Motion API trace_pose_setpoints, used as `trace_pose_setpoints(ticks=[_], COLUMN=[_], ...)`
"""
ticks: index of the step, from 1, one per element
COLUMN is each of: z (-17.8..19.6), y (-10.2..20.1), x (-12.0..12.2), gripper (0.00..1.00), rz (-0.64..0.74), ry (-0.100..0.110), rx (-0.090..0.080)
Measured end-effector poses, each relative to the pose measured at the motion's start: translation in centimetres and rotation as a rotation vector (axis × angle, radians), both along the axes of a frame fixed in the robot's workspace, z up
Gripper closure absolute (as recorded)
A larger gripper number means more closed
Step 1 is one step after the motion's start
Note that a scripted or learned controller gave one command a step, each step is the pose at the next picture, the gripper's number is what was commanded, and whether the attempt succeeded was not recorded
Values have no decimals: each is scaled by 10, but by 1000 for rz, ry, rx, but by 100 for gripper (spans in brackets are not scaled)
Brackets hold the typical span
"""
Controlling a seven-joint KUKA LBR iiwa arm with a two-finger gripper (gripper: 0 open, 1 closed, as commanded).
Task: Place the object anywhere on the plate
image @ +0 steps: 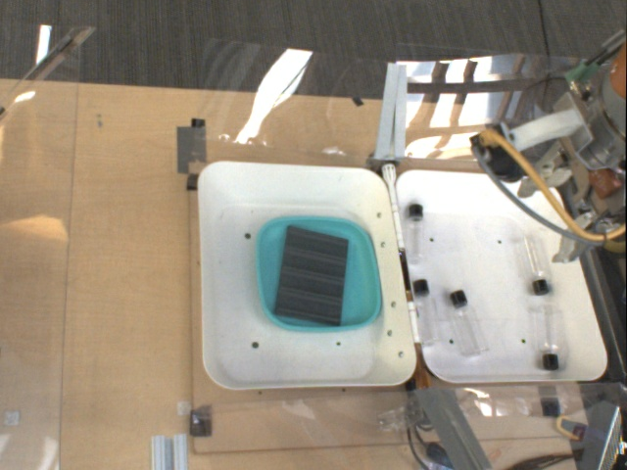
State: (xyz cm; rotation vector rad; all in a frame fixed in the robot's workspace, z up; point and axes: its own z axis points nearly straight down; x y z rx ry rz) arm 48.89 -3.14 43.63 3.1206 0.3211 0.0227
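A dark grey ribbed block (313, 275) lies flat on the teal plate (366, 288), roughly at its centre, in the left white bin (227, 262). The arm's wrist, with yellow and black cables (524, 189), hangs over the far right corner of the right bin. My gripper (578, 233) sits at the right edge of the view, well away from the plate and the block. Nothing shows in its grasp.
The right white bin (490, 351) holds several small clear vials with black caps (457, 299), scattered across its floor. A metal frame (397, 116) stands behind the bins, and the wooden bench (98, 262) spreads to the left.
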Motion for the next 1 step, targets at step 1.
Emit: trace_pose_setpoints(ticks=[1], z=[-220], y=[59], x=[-2], gripper=[0], rz=[2], ry=[15], rx=[4])
